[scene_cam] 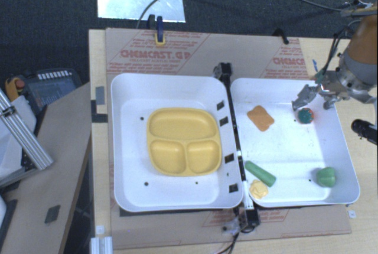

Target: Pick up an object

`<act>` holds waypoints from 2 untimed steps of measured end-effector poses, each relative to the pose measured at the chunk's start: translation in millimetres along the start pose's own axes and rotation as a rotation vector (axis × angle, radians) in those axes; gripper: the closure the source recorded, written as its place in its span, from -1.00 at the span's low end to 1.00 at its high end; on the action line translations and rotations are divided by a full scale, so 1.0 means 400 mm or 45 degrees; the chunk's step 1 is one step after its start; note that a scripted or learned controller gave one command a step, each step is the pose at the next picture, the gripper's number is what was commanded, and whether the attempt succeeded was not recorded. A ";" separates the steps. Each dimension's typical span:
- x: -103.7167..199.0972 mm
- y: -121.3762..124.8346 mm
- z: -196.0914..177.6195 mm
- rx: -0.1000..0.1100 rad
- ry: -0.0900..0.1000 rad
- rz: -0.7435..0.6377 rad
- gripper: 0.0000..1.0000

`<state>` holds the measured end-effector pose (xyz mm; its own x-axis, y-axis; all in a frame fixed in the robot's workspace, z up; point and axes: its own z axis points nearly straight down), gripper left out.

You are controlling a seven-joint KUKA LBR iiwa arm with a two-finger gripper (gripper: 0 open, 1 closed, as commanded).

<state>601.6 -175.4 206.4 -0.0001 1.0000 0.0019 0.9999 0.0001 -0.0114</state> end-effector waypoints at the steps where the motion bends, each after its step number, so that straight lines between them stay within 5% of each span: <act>1: 0.001 0.007 -0.020 -0.016 -0.003 -0.004 -1.00; 2: 0.006 -0.016 0.111 -0.014 -0.002 -0.002 -1.00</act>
<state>594.7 -173.1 162.3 -0.0017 1.0000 0.0000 1.0000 0.0017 -0.0004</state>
